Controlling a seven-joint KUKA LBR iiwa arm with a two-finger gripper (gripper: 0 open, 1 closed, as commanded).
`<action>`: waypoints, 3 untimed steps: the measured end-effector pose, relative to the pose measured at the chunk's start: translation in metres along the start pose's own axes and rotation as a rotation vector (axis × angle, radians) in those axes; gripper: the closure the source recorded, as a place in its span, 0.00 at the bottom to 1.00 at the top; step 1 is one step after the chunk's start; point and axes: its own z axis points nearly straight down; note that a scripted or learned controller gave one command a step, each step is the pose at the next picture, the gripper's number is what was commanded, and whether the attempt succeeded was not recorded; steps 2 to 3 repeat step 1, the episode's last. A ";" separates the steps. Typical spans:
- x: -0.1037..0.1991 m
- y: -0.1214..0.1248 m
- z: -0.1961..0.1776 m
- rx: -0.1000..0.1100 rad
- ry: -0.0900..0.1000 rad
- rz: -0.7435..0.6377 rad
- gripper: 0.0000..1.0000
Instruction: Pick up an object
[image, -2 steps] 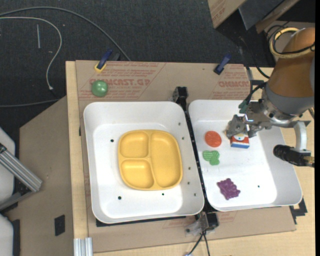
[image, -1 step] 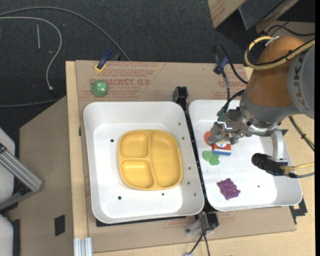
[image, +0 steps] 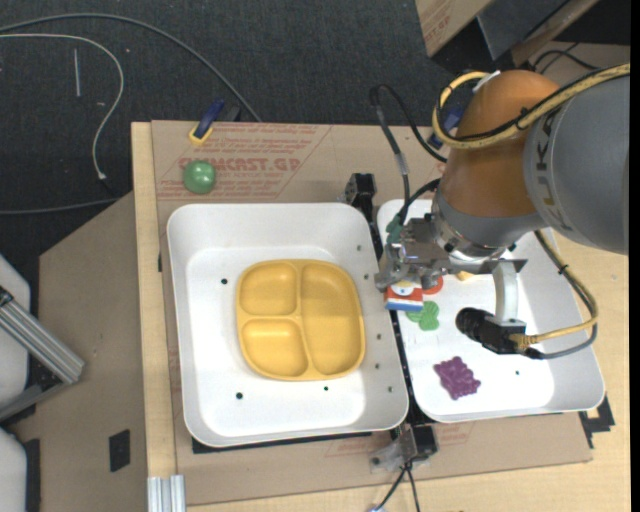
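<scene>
arm (image: 545, 140) cut off at right and top edges | gripper (image: 408, 285) fingertips hidden by wrist body, grip state unreadable | red-white-blue object (image: 405, 296) partly under gripper, shape unclear | right bin (image: 570, 385) far half covered by arm | cardboard box (image: 450, 20) cropped at top edge

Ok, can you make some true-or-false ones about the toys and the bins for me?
1. The yellow plate lies in the left bin. True.
2. The green ball sits on the yellow plate. False: it rests on the cardboard behind the left bin.
3. The purple grapes lie in the right bin. True.
4. The yellow plate has only one compartment. False: it has three.
5. The gripper hangs over the left bin's middle. False: it is over the right bin's left side.
</scene>
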 end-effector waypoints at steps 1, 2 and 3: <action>0.048 -0.015 0.011 0.003 0.000 0.001 1.00; 0.048 -0.015 0.011 0.003 0.000 0.001 1.00; 0.048 -0.015 0.011 0.003 0.000 0.001 1.00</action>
